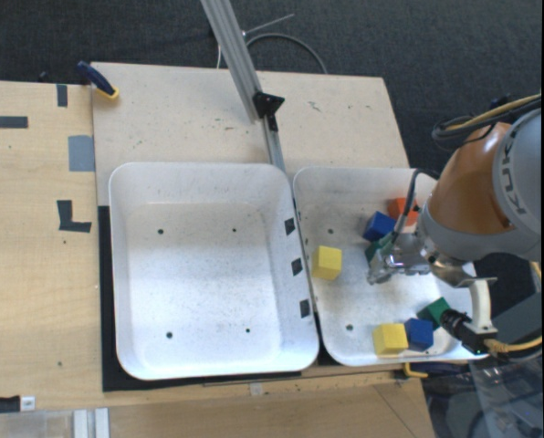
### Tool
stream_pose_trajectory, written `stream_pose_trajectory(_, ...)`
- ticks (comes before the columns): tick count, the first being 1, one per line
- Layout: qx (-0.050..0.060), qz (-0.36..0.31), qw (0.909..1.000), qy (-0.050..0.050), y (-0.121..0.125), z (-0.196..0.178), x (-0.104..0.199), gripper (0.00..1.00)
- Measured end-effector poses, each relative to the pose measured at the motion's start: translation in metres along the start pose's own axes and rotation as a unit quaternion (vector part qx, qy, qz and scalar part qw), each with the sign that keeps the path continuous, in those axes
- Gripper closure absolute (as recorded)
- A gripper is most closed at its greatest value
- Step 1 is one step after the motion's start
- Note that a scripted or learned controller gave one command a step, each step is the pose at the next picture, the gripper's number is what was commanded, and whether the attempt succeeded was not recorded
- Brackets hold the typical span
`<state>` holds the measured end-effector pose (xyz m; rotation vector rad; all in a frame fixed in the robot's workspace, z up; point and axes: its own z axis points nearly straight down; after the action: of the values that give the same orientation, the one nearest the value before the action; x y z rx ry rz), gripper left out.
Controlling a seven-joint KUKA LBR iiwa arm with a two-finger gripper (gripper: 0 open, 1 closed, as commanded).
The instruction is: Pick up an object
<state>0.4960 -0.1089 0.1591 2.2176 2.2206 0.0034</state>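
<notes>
The claw (pixel 380 270) hangs low in the right bin (pixel 345 336), just beside a blue block (pixel 378 225); whether it is spread or pinching I cannot tell. Centre squarely over one block, clear of its neighbours, before squeezing.

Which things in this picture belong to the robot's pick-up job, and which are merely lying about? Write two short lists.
Belong to the job:
- gripper
- right bin
- yellow cube
- blue block
- orange block
- second yellow cube
- second blue block
- green block

Lying about:
- left bin
- blue-and-yellow tool
- metal rail
- grey tape patch
</notes>
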Motion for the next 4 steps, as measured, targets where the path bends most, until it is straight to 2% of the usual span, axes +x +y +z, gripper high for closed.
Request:
stream_pose_trajectory(2, 0.000, 0.000, 1.0000, 0.000, 0.001, -0.086, -0.008, 1.00)
stream_pose_trajectory(4, 0.003, -0.002, 1.0000, 0.001, 0.028, -0.063, 0.094, 1.00)
